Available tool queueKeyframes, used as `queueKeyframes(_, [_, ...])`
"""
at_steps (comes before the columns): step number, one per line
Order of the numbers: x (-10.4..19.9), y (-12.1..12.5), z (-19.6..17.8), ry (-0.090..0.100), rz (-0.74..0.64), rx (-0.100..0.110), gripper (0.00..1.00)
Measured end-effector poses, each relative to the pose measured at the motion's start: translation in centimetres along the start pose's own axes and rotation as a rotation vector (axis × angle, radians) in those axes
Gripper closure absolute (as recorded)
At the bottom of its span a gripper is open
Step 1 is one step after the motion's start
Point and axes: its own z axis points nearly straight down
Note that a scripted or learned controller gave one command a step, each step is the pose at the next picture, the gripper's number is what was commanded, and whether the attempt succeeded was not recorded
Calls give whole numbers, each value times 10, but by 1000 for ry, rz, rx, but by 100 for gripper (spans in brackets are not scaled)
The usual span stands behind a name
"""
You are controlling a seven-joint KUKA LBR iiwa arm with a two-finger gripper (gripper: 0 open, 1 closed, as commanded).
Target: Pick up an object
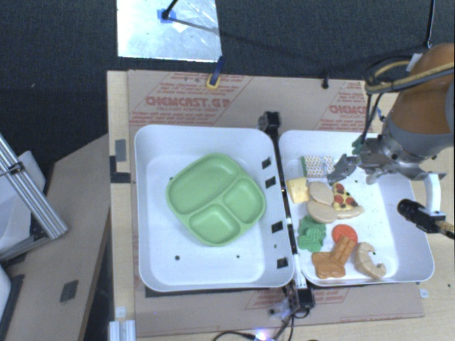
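Partly hidden: right bin top corner under arm, fingertips indistinct

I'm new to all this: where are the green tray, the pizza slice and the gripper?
green tray [217, 199], camera view, on its middle ridge.
pizza slice [345, 199], camera view, on its topping.
gripper [346, 166], camera view, at its grey tip.

The desk is pale wood with a printed cardboard sheet laid flat across it. On that sheet two shallow white bins sit side by side, touching: the left bin and the right bin. A metal frame rests at the desk's left edge.
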Motion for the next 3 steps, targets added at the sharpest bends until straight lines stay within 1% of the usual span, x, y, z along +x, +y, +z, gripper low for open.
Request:
queueKeyframes(1, [0,2,-6,-1,-2,-11,0])
queueKeyframes(2, [1,2,57,-1,0,-6,0])
queueKeyframes(3, [11,1,115,0,1,-6,0])
